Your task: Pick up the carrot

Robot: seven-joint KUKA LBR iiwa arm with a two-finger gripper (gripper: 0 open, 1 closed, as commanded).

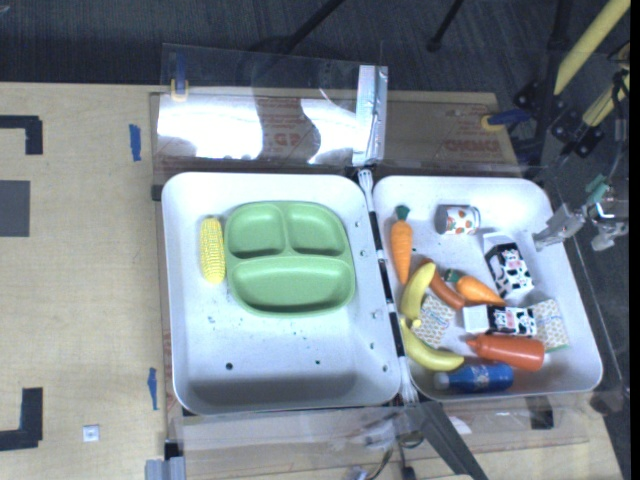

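The carrot (401,248) is found in the right bin (575,298), against the wall shared with the left bin, just above the banana (420,313). Its long axis is set nearly upright in the view, the green top pointing away toward the far rim and the tip toward the banana. The end effector (585,220) is seen at the right bin's right edge, well apart from the carrot; whether it is open or closed cannot be told. A grasp could be spoiled by the bin wall alongside, or the smaller carrot (468,290) beside the banana could be taken by mistake.
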